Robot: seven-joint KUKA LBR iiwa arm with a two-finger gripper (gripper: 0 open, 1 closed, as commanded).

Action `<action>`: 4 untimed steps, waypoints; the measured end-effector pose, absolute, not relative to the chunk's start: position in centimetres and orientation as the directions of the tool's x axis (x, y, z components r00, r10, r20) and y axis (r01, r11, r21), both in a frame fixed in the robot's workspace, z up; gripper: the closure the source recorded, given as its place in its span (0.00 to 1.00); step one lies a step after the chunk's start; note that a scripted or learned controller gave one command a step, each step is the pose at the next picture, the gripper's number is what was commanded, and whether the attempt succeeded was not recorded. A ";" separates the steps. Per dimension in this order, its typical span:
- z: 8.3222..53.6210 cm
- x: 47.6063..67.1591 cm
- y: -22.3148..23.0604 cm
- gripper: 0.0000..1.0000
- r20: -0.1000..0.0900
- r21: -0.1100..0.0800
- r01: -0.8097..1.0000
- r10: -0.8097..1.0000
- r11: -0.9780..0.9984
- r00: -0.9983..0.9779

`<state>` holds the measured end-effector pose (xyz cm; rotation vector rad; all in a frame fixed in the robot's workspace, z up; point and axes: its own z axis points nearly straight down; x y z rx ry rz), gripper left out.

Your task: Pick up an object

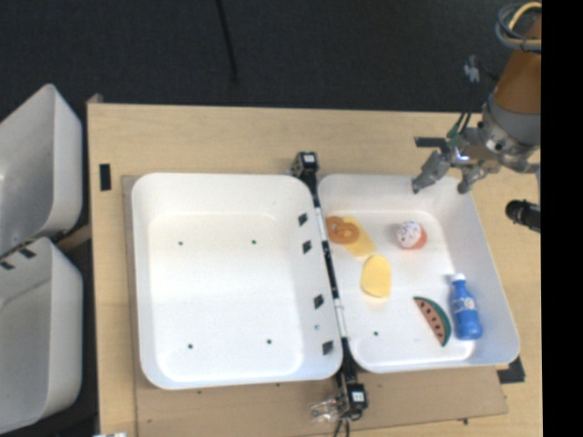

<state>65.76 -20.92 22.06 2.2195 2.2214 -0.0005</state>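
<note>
Two white bins are seen side by side on the table point(209, 139). In the right bin point(383, 349) a blue bottle point(465, 308), a watermelon slice point(434, 320) and a yellow piece point(376, 277) are placed. The tool point(446, 177) is held open above its far edge, holding nothing.

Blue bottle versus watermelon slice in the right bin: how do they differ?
The blue bottle is solid blue with a white cap; the watermelon slice is red with a green rind. The bottle is straight, the slice a curved crescent. The bottle lies nearer the bin's right wall. Both lie flat, side by side, in the right bin.
</note>
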 end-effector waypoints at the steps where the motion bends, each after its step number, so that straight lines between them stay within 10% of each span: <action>1: 9.7 68.8 -18.6 0.00 -0.001 -0.011 1.000 1.000 0.002 -0.002; 2: 10.1 63.8 -15.5 0.00 -0.001 -0.002 1.000 1.000 -0.001 0.001; 3: 10.2 69.0 -11.4 0.00 -0.002 -0.005 1.000 1.000 0.003 -0.003; 4: 11.2 68.9 -11.7 1.00 -0.003 -0.003 1.000 1.000 0.003 -0.003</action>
